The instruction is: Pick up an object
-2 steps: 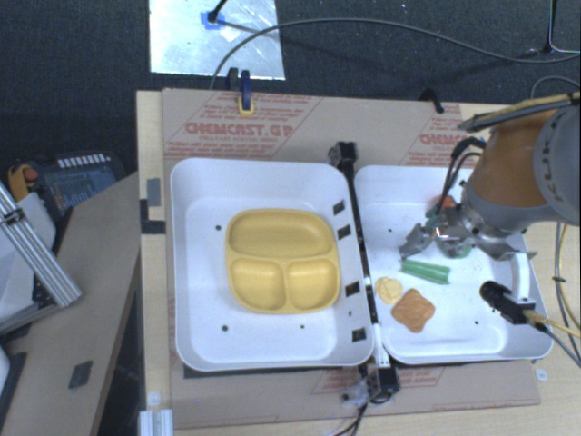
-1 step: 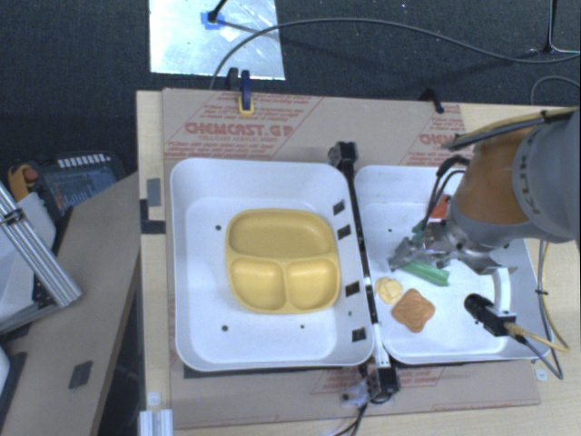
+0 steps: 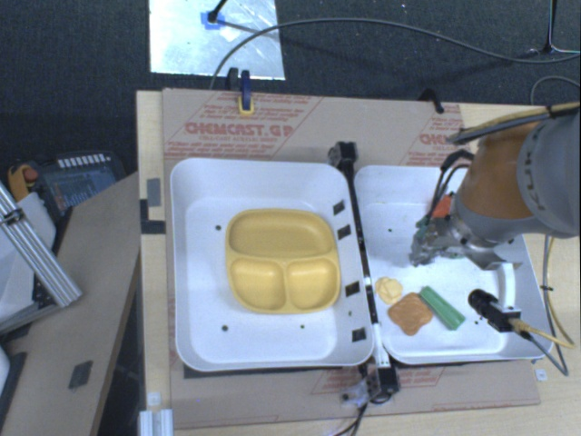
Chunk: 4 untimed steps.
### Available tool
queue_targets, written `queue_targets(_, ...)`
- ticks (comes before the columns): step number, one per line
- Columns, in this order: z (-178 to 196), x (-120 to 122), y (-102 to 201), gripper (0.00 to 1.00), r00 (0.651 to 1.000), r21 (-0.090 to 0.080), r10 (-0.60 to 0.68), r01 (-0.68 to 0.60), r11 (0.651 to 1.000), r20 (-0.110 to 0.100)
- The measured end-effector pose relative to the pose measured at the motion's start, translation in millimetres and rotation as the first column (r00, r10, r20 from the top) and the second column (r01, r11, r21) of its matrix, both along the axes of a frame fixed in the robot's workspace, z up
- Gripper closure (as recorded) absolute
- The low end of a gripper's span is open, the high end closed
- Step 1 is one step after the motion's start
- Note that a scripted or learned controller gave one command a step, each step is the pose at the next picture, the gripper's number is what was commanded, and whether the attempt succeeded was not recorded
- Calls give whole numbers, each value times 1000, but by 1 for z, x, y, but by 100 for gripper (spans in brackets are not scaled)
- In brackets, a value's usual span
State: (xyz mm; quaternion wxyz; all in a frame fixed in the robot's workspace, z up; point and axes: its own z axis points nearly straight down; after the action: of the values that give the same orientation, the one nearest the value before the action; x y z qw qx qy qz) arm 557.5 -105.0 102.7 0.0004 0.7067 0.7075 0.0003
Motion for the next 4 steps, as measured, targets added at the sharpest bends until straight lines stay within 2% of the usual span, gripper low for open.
queue_targets(3, 181, 0, -5, 100, 1000, -1, 4, -4, 1000, 7)
queue_targets(4, 179, 1, -5, 100, 1000, -1, 5, -5, 1000, 2)
